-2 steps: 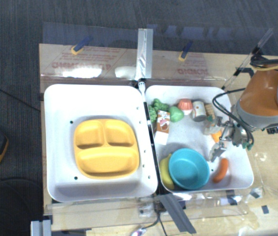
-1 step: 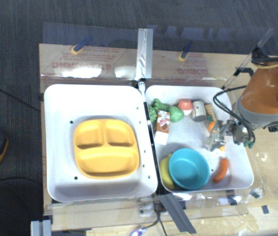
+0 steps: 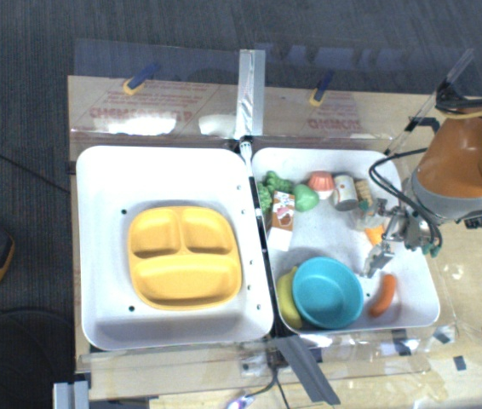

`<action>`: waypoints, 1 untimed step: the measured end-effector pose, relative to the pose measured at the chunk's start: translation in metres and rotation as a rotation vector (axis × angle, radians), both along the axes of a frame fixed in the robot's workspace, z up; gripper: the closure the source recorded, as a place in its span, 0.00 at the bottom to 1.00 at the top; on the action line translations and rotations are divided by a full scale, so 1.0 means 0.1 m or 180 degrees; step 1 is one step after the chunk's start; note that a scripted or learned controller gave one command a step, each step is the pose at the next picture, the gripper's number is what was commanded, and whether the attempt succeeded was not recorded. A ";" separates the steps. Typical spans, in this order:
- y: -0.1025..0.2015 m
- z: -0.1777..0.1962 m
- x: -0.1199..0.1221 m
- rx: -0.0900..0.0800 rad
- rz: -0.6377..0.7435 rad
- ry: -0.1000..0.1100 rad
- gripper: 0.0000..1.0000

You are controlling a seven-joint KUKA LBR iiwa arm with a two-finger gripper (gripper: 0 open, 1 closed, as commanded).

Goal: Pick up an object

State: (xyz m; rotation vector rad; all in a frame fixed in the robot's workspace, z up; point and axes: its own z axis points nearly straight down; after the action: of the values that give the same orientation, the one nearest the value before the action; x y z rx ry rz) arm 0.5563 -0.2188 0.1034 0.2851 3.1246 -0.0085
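My gripper (image 3: pixel 377 261) hangs low over the right bin (image 3: pixel 420 313), near its right side. Just below it lies an orange sausage-shaped toy (image 3: pixel 383 295), a little apart from the gripper. A small orange piece (image 3: pixel 375 233) lies just above the gripper beside a clear object. To the gripper's left sits a blue bowl (image 3: pixel 328 292), with a yellow object (image 3: pixel 284 301) partly tucked under its left edge.
Along the right bin's back lie a green broccoli toy (image 3: pixel 268 186), a small carton (image 3: pixel 283 211), a green item (image 3: pixel 306 198), a red and white piece (image 3: pixel 320 181) and a grey can (image 3: pixel 346 192). The left bin (image 3: pixel 105 186) holds a yellow divided plate (image 3: pixel 185 256).
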 end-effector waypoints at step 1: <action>0.26 -0.13 0.29 0.0007 -0.0175 -0.0023 0.00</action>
State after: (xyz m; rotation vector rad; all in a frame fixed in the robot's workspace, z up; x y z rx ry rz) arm 0.5856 -0.1927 0.0899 0.3701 3.1088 -0.0040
